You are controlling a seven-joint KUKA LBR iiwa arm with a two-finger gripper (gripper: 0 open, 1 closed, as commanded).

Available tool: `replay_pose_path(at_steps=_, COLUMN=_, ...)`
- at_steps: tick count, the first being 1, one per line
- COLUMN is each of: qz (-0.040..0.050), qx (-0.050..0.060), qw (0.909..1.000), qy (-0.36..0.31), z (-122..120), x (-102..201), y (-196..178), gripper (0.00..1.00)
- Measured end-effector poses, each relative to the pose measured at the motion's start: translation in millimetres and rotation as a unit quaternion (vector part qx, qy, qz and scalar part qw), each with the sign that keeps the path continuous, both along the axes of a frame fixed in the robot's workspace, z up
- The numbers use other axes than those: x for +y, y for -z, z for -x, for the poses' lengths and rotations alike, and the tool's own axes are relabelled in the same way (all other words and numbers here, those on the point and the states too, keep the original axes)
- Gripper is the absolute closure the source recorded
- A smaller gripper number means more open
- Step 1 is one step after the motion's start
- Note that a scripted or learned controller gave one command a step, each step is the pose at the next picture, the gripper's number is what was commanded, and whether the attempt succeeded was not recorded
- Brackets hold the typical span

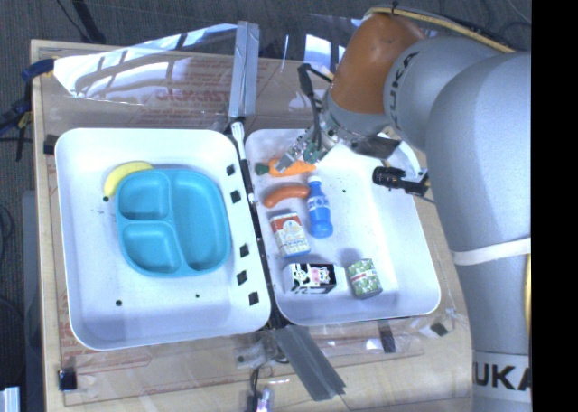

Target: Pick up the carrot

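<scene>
The carrot (291, 167) is orange with a small green top at its left end. It lies near the back left corner of the right bin (406, 248). My gripper (308, 146) hangs low over the carrot's right end, touching it or nearly so. The grey arm with its orange band (375, 62) reaches in from the upper right and hides the bin's far edge.
Just in front of the carrot lies an orange sausage (287, 193), with a blue bottle (318, 208) beside it. Further forward are a red-labelled can (290, 233), a black-and-white carton (312, 276) and a green can (364, 278). The left bin (81, 293) holds a blue divided plate (173, 223) and a banana (125, 173).
</scene>
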State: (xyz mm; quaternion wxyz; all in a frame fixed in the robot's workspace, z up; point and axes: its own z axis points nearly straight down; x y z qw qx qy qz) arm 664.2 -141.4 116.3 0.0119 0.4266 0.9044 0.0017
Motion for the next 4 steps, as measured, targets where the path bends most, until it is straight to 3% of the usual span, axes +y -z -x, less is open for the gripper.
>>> replay_pose_path(at_steps=1, qz=-0.0044, qx=0.011, qw=0.9937, qy=0.112, z=33, x=62, y=-89, gripper=1.0)
replay_pose_path(at_steps=2, qz=-0.0044, qx=0.011, qw=0.9937, qy=0.112, z=33, x=62, y=-89, gripper=0.0)
replay_pose_path(at_steps=3, qz=-0.0019, qx=0.008, qw=0.9967, qy=0.08, z=33, x=34, y=-22, gripper=0.0)
replay_pose_path(at_steps=4, qz=-0.0024, qx=0.001, qw=0.9986, qy=0.053, z=13, x=-7, y=15, gripper=0.0)
